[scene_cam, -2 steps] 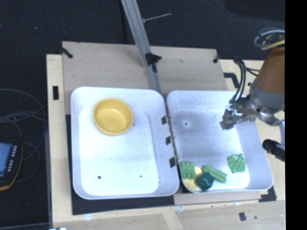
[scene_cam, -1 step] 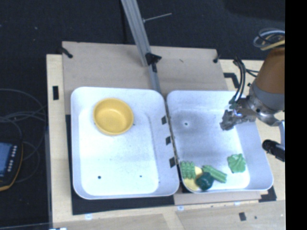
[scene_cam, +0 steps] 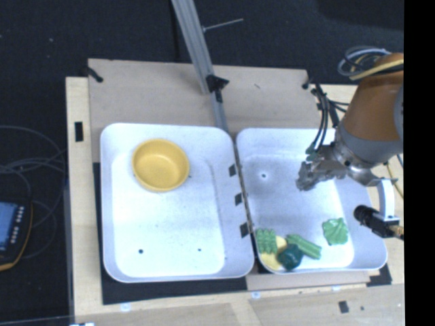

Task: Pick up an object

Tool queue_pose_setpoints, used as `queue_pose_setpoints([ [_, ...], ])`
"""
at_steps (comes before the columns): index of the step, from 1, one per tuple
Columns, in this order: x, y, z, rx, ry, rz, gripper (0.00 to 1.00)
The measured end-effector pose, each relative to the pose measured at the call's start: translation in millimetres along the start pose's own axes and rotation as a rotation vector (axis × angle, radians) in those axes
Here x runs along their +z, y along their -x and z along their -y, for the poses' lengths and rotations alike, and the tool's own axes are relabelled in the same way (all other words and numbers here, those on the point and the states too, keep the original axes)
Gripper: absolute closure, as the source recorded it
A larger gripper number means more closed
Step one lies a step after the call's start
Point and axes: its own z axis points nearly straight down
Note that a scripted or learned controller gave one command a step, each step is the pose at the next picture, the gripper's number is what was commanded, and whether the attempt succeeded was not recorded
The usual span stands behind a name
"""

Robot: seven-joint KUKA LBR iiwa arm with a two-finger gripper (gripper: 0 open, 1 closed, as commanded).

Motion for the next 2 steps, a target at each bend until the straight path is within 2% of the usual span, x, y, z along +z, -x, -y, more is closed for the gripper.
queue_pose_setpoints([
  [2,-11,-94,3,-0.002,0.000,-0.001,1.00],
])
